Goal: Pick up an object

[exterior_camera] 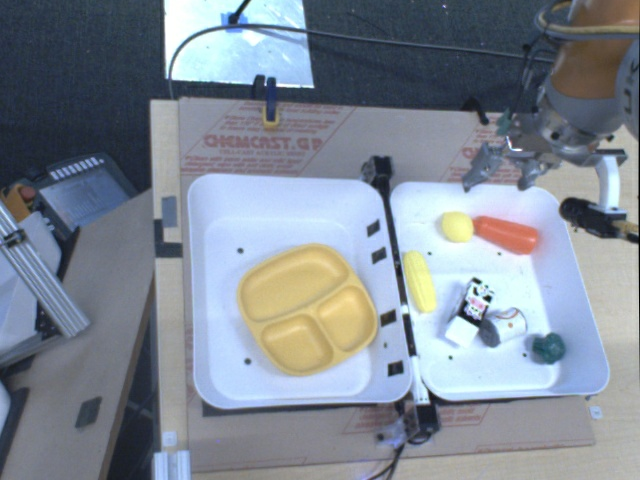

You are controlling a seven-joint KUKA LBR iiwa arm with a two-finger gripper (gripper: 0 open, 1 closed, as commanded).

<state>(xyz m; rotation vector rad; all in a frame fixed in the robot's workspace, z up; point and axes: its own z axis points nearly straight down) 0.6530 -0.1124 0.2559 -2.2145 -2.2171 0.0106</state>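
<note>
We see a yellow three-compartment plastic tray (305,308) in the left white bin (215,268), and a shiny foil sheet (240,28) beyond the bench's far edge.

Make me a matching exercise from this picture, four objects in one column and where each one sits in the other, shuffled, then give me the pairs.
Things:
1. tray
2. carrot
3. corn
4. green ball

Places:
A. right bin's near right corner
B. along the right bin's left wall
C. left bin
D. far part of the right bin, beside the lemon

Pairs: 1-C, 2-D, 3-B, 4-A
</note>
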